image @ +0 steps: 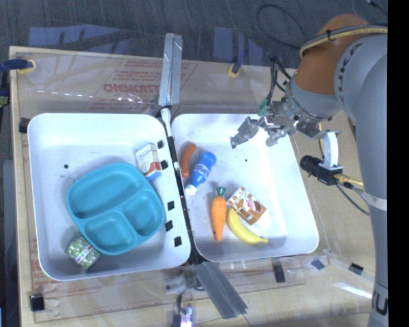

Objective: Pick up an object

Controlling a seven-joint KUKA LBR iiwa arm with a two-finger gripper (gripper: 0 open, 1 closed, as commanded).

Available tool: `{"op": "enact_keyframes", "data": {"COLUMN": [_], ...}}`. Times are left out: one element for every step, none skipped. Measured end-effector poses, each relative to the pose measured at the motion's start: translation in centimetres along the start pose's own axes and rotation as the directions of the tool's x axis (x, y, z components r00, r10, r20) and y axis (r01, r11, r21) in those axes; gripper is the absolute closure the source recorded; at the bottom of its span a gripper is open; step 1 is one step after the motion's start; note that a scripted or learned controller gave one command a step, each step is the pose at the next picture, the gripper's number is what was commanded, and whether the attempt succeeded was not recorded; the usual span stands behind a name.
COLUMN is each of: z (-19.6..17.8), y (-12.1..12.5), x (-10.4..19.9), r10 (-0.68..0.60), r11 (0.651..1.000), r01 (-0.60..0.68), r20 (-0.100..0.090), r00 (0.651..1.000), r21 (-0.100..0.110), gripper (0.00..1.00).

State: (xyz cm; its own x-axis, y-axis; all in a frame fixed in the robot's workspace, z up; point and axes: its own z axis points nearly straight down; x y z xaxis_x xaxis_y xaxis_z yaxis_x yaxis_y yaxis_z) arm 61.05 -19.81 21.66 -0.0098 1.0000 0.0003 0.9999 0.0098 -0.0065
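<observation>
- The jaws [259, 132] are seen over the far part of the right bin [296, 182], hanging from the grey arm [354, 67] that enters from the right
- The fingers are spread apart, with nothing between them
- In the right bin, near the divider, a blue bottle [200, 169] lies just beside a brown sausage-shaped item [187, 158]
- Nearer the front, an orange carrot [219, 214] lies beside a yellow banana [242, 228], and a small printed packet [246, 206] rests against the banana
- In the left bin [54, 142] a blue divided tray [114, 208] is seen, with a small carton [147, 159] at its far edge and a green patterned can [82, 252] at its near corner
- Both bins rest on the bench [88, 80]
</observation>
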Motion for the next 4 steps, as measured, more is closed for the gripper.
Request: {"op": "enact_keyframes", "data": {"z": [10.0, 12.4, 11.8, 1.3], "y": [-8.8, -11.5, -11.4, -12.9], "x": [-1.2, -1.3, -1.4, 3.8], "r10": [-0.074, -0.093, -0.098, -0.256], "r11": [0.997, 0.996, 0.995, 0.967], "r01": [0.074, 0.093, 0.098, 0.257], "r20": [-0.001, 0.007, 0.008, 0.001], "r00": [0.997, 0.996, 0.995, 0.967], "r21": [0.000, -0.015, -0.013, -0.005], "gripper": [0.00, 0.00, 1.00, 1.00]}}
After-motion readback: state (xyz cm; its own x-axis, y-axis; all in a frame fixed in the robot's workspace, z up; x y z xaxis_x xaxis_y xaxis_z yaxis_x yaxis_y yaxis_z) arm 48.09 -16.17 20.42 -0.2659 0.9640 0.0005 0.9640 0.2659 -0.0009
